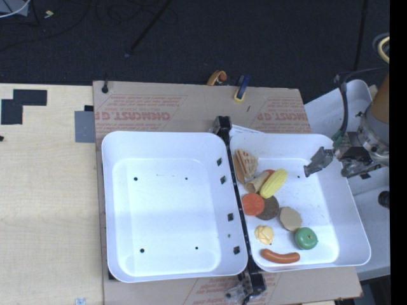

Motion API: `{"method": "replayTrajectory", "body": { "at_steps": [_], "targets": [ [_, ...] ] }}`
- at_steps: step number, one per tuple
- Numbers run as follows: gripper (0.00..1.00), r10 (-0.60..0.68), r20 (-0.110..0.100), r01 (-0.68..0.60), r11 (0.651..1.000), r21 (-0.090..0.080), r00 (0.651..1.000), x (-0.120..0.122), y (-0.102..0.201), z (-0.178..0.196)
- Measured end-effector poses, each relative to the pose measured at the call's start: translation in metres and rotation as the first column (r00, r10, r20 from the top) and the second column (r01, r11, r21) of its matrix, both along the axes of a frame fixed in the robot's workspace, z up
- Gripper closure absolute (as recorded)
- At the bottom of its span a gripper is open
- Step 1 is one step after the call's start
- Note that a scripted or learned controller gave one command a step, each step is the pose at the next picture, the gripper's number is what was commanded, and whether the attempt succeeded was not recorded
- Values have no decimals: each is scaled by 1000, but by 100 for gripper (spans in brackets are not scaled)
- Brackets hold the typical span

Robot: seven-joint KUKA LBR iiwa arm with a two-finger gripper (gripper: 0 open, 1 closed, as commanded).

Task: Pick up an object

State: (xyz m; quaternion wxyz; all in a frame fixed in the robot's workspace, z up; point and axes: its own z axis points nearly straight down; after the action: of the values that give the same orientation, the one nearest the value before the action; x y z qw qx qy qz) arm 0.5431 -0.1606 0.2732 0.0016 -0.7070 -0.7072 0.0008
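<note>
Two white bins side by side, with toy food piled in the right bin [346, 234]. Gripper [327, 161] up near that bin's far right part, above its bare floor, coming in from the right. Hard to tell from up here if the fingers are apart or together, with nothing seen between them. Nearest food: a yellow corn [273, 183], off to the gripper's left and a bit closer to the front. Long side of the corn slanting, low at the left and high at the right, its top end pointing toward the gripper. Touching the corn: a waffle cone [245, 165] and a red tomato [252, 204]. Farther down: a green apple [306, 238] and a sausage [280, 256]. Probably a short move left and down to reach the corn.
</note>
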Motion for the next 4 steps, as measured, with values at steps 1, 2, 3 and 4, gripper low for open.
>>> {"method": "replayTrajectory", "body": {
  "at_steps": [1, 2, 3, 4],
  "targets": [
    [0, 0, 2, 0, 1000, 2, 1000, 9, 36, -191],
    [100, -8, 9, 8, 1000, 0, 1000, 11, 31, -171],
    [0, -9, 7, 9, 1000, 0, 1000, 11, 31, -172],
    [0, 2, 7, -2, 1000, -2, 1000, 65, 43, -182]
  ]
}}
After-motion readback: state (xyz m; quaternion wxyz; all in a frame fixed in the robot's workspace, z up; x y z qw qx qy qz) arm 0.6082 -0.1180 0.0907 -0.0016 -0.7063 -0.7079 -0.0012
